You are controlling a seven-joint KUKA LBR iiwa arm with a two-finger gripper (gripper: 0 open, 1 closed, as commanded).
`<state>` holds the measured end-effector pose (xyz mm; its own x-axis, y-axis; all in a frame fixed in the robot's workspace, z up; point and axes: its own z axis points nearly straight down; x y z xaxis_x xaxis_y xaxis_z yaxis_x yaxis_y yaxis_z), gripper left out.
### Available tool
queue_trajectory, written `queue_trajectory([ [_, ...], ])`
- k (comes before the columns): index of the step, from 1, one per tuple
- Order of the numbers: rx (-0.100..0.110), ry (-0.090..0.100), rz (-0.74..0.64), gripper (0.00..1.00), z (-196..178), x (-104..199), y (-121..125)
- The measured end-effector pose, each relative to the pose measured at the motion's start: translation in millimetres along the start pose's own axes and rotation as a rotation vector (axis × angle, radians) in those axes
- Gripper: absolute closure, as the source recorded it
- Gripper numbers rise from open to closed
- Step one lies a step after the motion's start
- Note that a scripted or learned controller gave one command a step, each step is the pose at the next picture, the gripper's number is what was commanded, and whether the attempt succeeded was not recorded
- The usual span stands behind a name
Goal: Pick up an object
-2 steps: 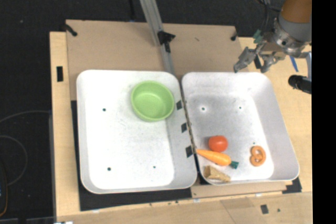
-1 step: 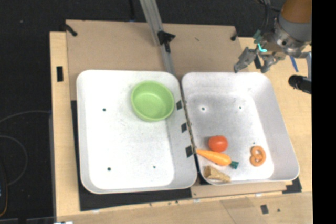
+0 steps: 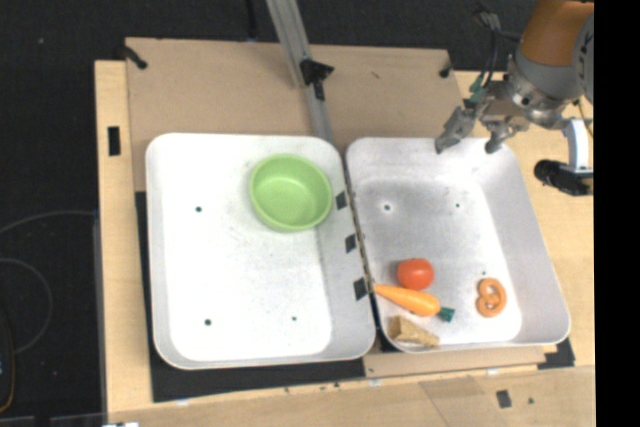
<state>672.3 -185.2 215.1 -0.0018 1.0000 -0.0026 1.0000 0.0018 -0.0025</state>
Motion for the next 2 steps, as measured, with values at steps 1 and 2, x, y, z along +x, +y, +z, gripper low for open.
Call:
queue_trajectory([
  [1,0.002,0.001,0.002,0.00,63,-3,-3],
  [2,0.001,0.000,0.002,0.00,116,-4,-4],
])
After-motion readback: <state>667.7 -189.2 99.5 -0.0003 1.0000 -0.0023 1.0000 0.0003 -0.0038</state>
